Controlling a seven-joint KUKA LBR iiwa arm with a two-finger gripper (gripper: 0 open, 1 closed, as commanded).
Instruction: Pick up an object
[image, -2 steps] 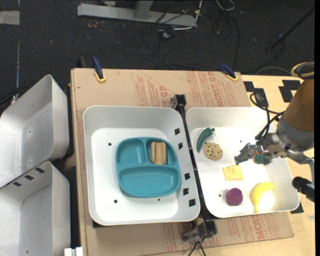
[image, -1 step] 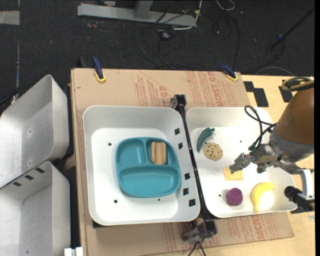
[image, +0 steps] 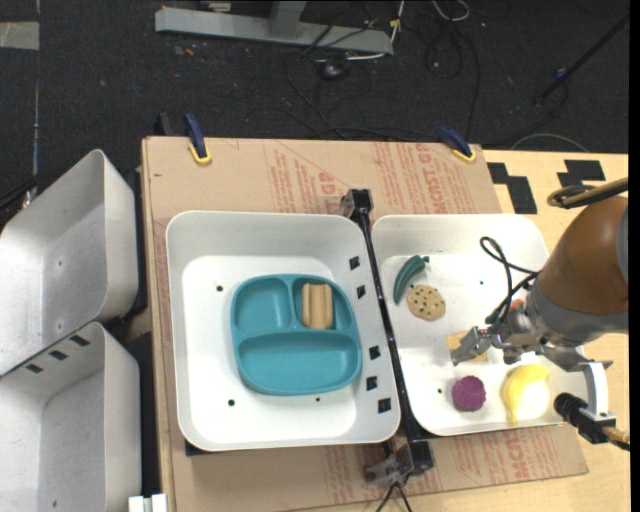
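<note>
In the right bin lie a cookie, a green curved piece, a purple round object and a yellow lemon-shaped object. My gripper reaches in from the right, low over the bin floor between the cookie and the purple object. A small yellowish piece sits at its tip; I cannot tell whether it is held. In the left bin a teal divided tray carries a tan cylinder in its upper right compartment.
The arm's orange band and grey wrist cover the right bin's right side. A black cable loops above the gripper. Grey metal trays stand left of the cardboard bench. A black divider strip separates the bins.
</note>
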